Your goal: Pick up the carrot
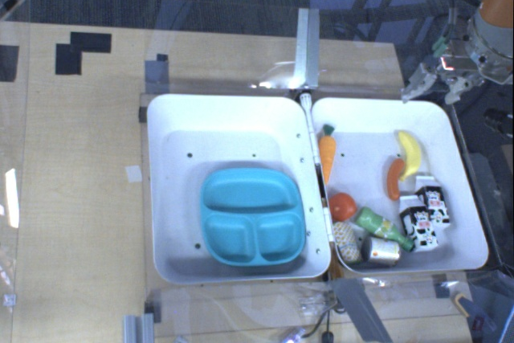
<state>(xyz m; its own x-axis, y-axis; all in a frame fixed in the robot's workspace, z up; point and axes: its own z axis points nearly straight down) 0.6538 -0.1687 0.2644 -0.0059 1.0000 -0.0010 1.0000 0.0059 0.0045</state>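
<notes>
The carrot [327,154] is orange with a green top and lies lengthwise against the left wall of the right bin [365,120], top pointing to the far side. My gripper [431,90] hovers over the far right rim of that bin, well to the right of the carrot and beyond it. Its two fingers [416,83] are spread open and hold nothing.
The right bin also holds a banana [409,151], an orange-red piece [393,178], a tomato [343,206], a green bottle [382,226], a can [385,251] and cow-patterned cartons [426,218]. A blue divided plate [253,214] sits in the left bin [185,132].
</notes>
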